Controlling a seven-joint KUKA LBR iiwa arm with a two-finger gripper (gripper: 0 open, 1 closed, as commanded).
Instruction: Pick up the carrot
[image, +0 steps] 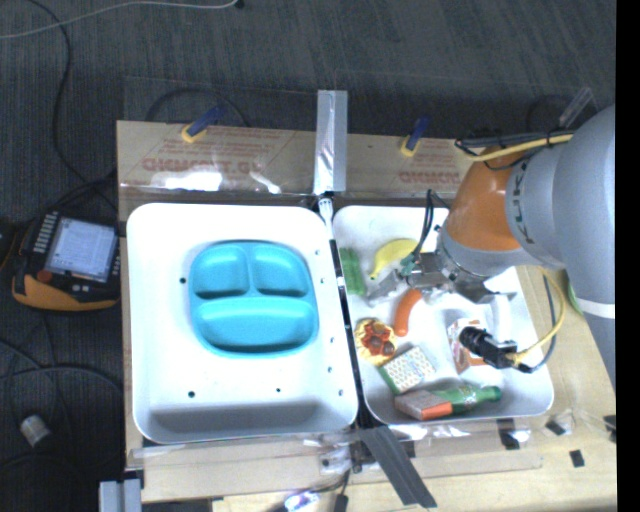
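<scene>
The carrot (403, 312) is a short orange piece lying at a slant in the middle of the right bin (535, 395). My gripper (420, 270) is low in the same bin, just above and to the right of the carrot's upper end, and close to it. The arm's orange band and grey wrist cover the bin's upper right part. I see nothing held in the gripper.
A yellow banana (390, 255) and a green item (352, 270) lie left of the gripper. Below the carrot are a pizza slice (376, 338), a checkered box (407, 368), a green bottle (470, 397) and a white packet (465, 338). The left bin holds a blue divided tray (250, 297).
</scene>
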